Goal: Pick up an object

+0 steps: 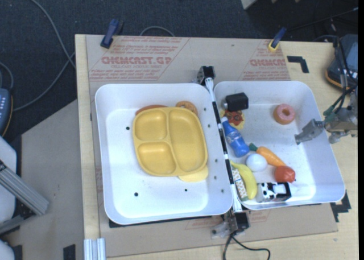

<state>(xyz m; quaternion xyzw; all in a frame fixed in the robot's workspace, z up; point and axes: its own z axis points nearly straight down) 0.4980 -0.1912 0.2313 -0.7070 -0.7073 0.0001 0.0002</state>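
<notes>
Seen from above: gripper poised over the right bin near its right wall, fingers too indistinct to tell whether apart or together, nothing visibly between them. Pink doughnut just left of it, apart. Along the bin's left side, black block, blue bottle, white ball, carrot, red piece, banana and a black-and-white toy. In the left bin, yellow divided plate
</notes>
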